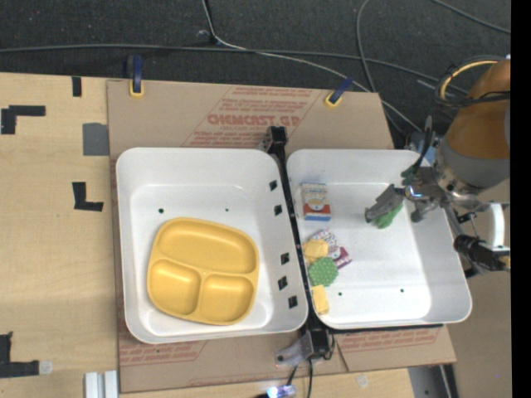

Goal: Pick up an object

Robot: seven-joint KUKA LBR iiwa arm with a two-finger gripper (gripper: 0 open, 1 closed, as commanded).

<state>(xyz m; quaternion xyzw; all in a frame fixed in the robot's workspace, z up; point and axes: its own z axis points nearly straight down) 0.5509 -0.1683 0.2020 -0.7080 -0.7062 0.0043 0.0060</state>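
Gripper (pixel 388 209): located over the right bin (pixel 431 305), toward its far right part, at the end of the grey arm (pixel 473 139) with the orange band that enters from the right. Its fingers point left and slightly down. A small green object (pixel 383 217) sits at the fingertips; the fingers appear pinched on it, though the contact is small in the view and hard to confirm.

Right bin, contents: a small box (pixel 315 201) with a blue, white and red face, lying near the left wall in the far half. Nearer than the box, against the same wall, a cluster of small items: a yellow piece (pixel 315 249), a pink and white wrapper (pixel 334 253) just to its right, a round green textured piece (pixel 323 273) touching these on the near side, and another yellow piece (pixel 319 301) nearer still, beside the left wall.

Left bin (pixel 133 172): holds a yellow divided tray (pixel 203 270) with three compartments, resting flat in the near half.

Support: both bins stand side by side on a sheet of brown cardboard (pixel 241 114) with red printing, held by two clamps (pixel 135 80) at its far edge. Black cables (pixel 249 46) run across the dark floor beyond.
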